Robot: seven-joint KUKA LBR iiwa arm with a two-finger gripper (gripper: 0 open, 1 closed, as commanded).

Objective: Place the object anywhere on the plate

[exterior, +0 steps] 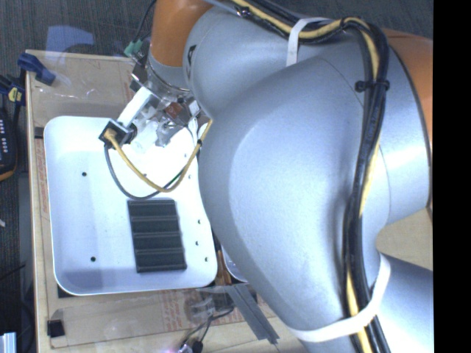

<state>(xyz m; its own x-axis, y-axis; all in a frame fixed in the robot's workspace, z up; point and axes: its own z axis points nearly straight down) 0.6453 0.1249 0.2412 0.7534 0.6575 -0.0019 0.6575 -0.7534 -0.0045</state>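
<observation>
White bin (66, 197) on wooden bench (110, 311)

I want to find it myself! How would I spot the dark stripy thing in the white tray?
Look in the shallow white bin on the left. Near its lower edge lies a dark grey ribbed rectangular block, flat on the floor. It is the bin's one dark, grooved slab, below the looping yellow cable.

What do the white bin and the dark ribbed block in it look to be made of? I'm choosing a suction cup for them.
The white bin looks like moulded plastic with a smooth, slightly glossy finish: rounded corners and soft sheen. The dark ribbed block looks like matt rubber or plastic, dark grey with raised crosswise ridges and no glare; which of the two is unclear from this view.
</observation>
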